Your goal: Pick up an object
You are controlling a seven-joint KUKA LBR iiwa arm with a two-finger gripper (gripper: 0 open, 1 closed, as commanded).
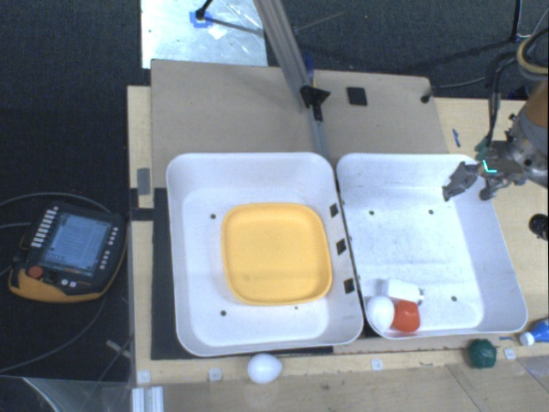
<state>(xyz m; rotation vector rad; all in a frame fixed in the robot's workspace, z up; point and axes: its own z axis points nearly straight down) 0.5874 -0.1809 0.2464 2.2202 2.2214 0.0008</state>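
Objects: white egg (380,311), red piece (407,317), white block (403,291) clustered lower corner of right bin (429,230). Left bin (193,230) holds yellow plate (276,252). Gripper (471,186), right edge, fingers spread, holding nothing.

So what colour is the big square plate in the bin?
Yellow. The plate shows in the camera view, in the left bin.

I see a white egg (380,311), orange-red ball (407,317) and white block (403,291) touching in the right bin's (446,221) near-left corner.
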